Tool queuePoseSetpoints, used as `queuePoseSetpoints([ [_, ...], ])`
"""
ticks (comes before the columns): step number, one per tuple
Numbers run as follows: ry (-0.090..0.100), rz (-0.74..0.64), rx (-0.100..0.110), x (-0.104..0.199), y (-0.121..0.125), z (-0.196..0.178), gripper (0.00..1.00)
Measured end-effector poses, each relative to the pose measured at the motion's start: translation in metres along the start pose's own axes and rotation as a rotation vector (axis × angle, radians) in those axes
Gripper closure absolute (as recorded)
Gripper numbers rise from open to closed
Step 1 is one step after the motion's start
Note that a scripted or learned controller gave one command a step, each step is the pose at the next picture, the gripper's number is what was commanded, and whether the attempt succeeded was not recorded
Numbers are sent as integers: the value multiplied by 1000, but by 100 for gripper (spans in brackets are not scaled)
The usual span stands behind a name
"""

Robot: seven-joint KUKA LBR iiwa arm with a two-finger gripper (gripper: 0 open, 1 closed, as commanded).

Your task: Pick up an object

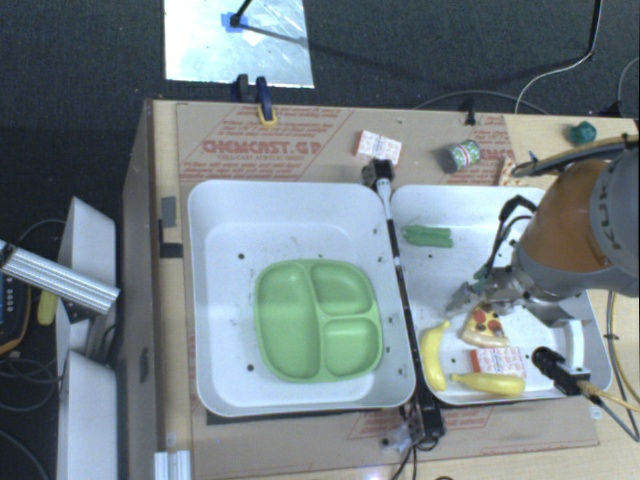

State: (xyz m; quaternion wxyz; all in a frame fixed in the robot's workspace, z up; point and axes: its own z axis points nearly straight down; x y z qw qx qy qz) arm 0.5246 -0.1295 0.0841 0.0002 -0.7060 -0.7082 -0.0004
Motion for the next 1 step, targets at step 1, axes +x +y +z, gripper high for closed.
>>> queuePoseSetpoints([
  [1,-2,3,-2,-28,-6,-19,0],
])
